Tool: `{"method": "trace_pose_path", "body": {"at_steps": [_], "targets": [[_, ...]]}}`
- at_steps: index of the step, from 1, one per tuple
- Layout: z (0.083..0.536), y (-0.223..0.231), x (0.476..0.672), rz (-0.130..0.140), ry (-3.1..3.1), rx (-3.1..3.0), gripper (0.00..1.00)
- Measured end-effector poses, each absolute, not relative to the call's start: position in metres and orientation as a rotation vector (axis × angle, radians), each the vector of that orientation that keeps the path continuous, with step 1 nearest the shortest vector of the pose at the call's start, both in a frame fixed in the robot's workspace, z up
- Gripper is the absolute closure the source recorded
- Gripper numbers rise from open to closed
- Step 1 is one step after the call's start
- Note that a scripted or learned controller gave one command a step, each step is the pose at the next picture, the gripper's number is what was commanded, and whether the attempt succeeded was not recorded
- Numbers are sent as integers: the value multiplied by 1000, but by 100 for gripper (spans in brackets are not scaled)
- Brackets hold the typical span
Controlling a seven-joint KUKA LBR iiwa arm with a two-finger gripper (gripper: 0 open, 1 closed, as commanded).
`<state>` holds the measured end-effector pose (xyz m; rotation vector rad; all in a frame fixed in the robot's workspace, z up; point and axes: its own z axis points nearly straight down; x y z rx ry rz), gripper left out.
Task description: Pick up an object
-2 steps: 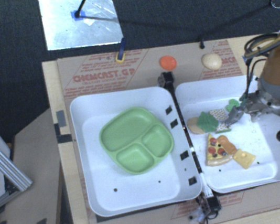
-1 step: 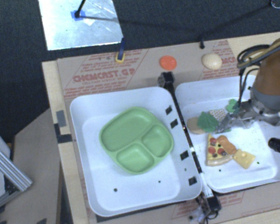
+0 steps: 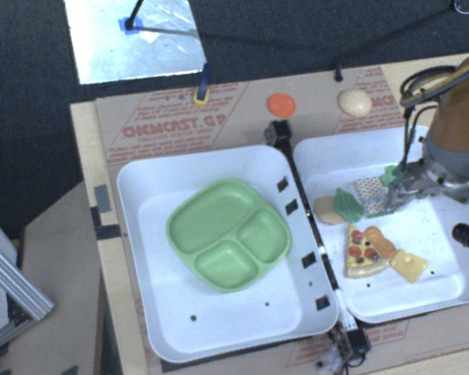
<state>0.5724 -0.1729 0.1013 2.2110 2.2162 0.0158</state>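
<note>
Gripper: the gripper (image 3: 393,191) hangs low over the right bin (image 3: 464,282), reaching in from the right; whether its jaws are spread or closed cannot be told.
Grater: a small grey grater (image 3: 369,194) lies just left of the gripper tip, touching or nearly so.
Green toy: a green piece (image 3: 348,202) sits beside the grater, over a pale round cookie (image 3: 328,211).
Pizza: a pizza slice (image 3: 367,251) lies below the gripper, apart from it, with a cheese wedge (image 3: 410,266) at its right.
Left bin: the left bin (image 3: 173,326) holds a green divided plate (image 3: 228,234).
Bench edge: an orange disc (image 3: 281,106) and an egg (image 3: 355,102) rest behind the bins.
</note>
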Motion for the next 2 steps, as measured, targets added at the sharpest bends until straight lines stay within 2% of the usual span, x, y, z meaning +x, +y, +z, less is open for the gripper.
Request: {"method": "trace_pose_path", "body": {"at_steps": [2], "targets": [[220, -172, 580, 6, 2222, 2211, 100]]}}
